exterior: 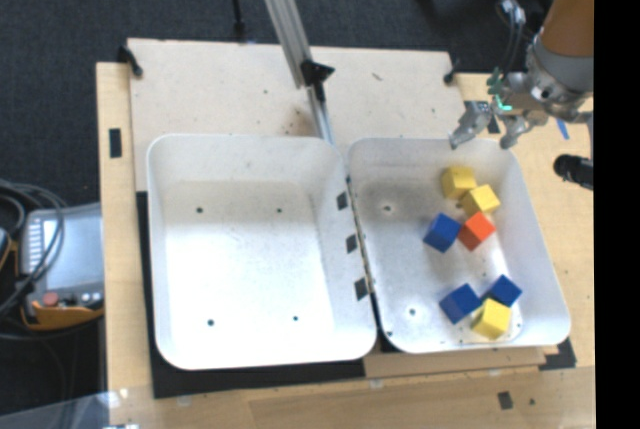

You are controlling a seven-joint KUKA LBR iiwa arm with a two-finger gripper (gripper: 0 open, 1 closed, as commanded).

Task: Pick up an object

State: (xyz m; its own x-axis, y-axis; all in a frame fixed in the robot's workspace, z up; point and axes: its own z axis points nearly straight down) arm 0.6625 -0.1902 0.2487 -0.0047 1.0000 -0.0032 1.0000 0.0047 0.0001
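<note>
With its fingers spread wide and nothing held, the gripper (487, 129) over the right bin's (400, 317) far edge should drop straight onto the nearby yellow cube (458, 181).

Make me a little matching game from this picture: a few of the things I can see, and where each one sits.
Things:
1. orange cube
2. left bin
3. gripper
4. grey box with cables

Places:
A. off the bench, at the view's left edge
B. above the right bin's far rim
C. among blue and yellow cubes in the right bin
D. beside the bin that holds the cubes

Pairs: 1-C, 2-D, 3-B, 4-A
</note>
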